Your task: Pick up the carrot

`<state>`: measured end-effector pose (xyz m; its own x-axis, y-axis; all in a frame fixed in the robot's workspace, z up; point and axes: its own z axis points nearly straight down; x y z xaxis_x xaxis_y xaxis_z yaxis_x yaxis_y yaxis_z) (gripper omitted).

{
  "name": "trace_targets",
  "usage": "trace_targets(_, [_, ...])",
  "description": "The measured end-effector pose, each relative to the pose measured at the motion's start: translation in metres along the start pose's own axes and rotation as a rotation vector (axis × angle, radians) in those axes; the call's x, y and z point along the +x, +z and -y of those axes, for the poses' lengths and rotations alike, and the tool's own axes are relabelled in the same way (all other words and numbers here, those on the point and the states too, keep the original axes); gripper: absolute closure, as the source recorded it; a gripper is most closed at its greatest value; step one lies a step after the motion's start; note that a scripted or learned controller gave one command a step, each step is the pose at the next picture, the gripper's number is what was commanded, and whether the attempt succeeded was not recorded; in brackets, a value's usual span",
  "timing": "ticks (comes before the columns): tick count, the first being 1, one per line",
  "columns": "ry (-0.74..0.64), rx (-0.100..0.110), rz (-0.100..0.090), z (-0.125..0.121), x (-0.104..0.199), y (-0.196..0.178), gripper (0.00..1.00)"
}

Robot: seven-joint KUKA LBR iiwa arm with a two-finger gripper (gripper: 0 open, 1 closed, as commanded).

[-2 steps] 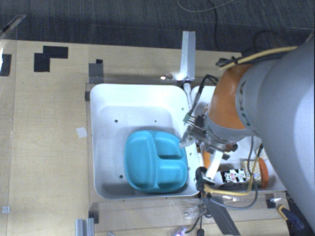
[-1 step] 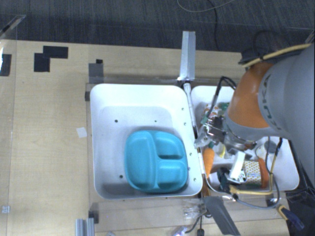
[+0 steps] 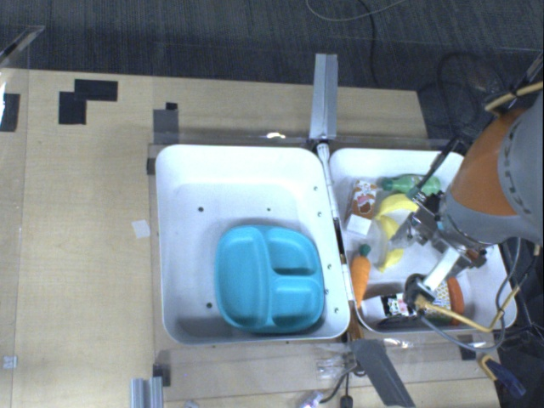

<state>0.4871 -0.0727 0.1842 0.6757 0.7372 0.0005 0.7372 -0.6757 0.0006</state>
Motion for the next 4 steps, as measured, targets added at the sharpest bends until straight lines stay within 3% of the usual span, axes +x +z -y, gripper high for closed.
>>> trace_targets(1, [0.200,-0.005,-0.008,-0.010,-0.006,0.095,0.00])
trace_targets(2, [0.190,-0.010,-0.012,-0.011,-0.004,0.083,1.00])
trace_targets(3, [0.104,-0.012,-0.010,-0.039,0.014,0.091,1.00])
trace_targets(4, [0.070,-0.002,-0.002,-0.098,0.088,-0.059,1.00])
